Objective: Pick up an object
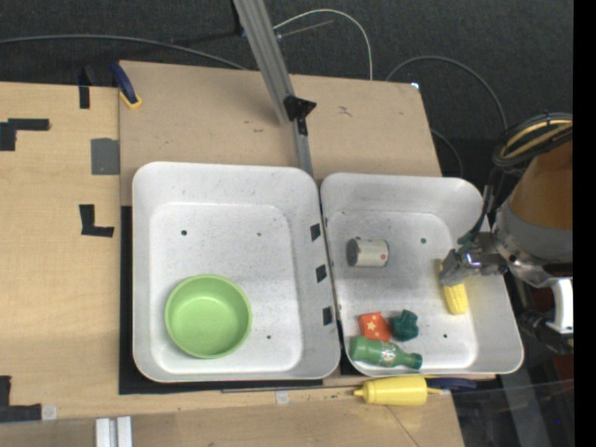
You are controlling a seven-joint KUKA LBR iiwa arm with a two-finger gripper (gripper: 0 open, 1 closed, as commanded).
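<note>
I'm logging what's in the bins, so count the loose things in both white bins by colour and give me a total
Green: 3, the bowl, the bottle and the small dark green piece
Yellow: 1, the corn cob
Orange: 1, the small block
Grey: 1, the cylinder
Total: 6

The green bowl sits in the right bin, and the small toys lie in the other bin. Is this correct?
Not quite. The camera view shows the green bowl in the left bin; the small toys lie in the right bin.
</note>
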